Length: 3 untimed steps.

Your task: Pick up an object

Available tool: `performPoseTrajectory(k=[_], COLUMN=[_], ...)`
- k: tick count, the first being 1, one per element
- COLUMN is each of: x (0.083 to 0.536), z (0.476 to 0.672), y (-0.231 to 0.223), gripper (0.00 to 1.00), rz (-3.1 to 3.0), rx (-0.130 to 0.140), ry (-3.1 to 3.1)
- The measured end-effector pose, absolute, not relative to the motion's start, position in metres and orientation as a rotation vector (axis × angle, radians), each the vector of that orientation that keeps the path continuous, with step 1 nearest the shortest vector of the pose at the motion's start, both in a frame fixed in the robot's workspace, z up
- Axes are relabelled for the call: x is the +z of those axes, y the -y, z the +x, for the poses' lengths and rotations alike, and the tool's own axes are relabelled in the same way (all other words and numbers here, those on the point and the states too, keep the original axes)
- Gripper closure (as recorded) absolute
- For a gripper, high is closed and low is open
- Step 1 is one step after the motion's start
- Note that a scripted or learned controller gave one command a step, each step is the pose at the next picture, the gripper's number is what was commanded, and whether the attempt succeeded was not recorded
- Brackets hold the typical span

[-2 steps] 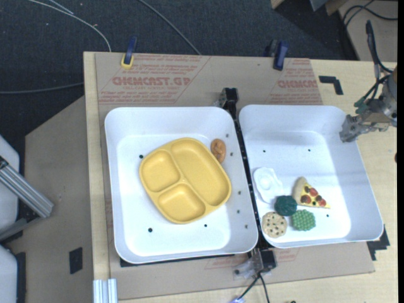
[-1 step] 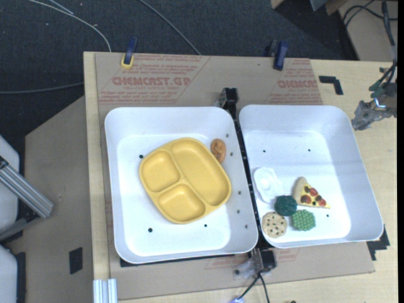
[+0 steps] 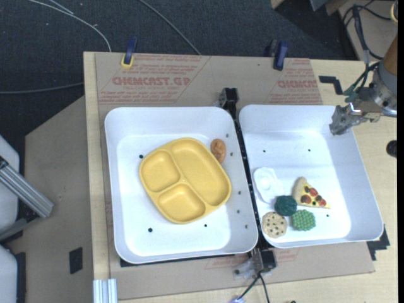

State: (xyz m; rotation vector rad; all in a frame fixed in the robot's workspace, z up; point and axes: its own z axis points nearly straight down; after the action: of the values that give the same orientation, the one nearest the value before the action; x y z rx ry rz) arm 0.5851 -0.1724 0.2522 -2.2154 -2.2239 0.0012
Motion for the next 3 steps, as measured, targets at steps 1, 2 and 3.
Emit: performPoseTrajectory(k=[1,2,3], x=[0.241,0.228,0.223], z=[0.569,0.564,0.564], y=[0.120,0.064,0.005], gripper=[1.00,1.00,1.00], rz=[-2.214,-2.215,-2.215], rx=[0.001,0.002,0.001], ry=[2.223,2.223,2.224])
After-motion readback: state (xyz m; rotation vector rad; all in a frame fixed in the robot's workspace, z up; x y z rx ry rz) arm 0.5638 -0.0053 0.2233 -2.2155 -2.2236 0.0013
